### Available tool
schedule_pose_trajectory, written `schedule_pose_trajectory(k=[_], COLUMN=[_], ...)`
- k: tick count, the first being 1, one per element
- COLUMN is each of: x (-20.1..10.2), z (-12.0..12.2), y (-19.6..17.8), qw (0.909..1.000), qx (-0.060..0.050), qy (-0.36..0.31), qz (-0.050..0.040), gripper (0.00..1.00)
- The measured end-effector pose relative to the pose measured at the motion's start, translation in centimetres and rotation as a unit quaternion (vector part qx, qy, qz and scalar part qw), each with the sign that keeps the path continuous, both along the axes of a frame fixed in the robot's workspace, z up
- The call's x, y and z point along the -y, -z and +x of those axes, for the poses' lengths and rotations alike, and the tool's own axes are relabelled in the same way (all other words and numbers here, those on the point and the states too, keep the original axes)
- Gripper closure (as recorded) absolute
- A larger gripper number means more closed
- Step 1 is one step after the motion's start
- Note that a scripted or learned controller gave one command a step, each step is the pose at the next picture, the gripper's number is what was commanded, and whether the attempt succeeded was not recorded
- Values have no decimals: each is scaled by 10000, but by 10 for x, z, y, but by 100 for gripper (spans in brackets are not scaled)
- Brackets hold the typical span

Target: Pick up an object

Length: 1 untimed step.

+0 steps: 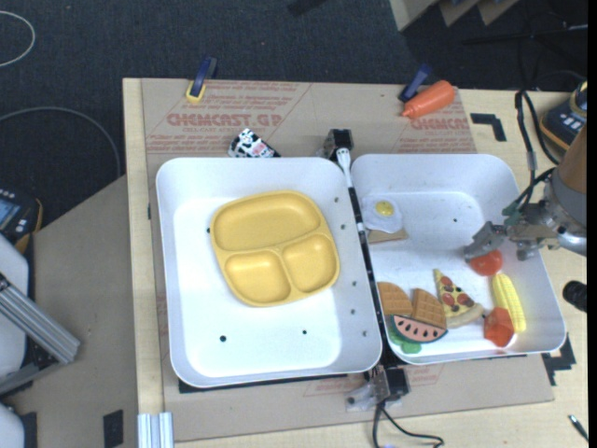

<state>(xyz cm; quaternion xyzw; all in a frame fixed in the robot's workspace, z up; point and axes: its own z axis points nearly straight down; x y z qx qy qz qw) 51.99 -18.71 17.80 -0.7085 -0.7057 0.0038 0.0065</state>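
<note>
We see the pincer [492, 244] low in the right bin [438, 180], directly over a red toy [486, 264]; we cannot tell its grip. Nothing looks lifted yet.

I see it all through one camera fixed high above the bench [280, 110], looking down at a slant; both white bins [187, 343] fit inside, and dark floor [93, 26] lies behind the bench

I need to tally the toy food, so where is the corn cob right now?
The corn cob lies near the right bin's right wall, between the red tomato-like piece and another red piece.
</note>
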Motion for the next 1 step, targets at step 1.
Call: schedule_pose_trajectory(k=[1], x=[0], z=[3], y=[-7], qw=[10000], qx=[71], qy=[-19], qz=[-18], gripper=[0])
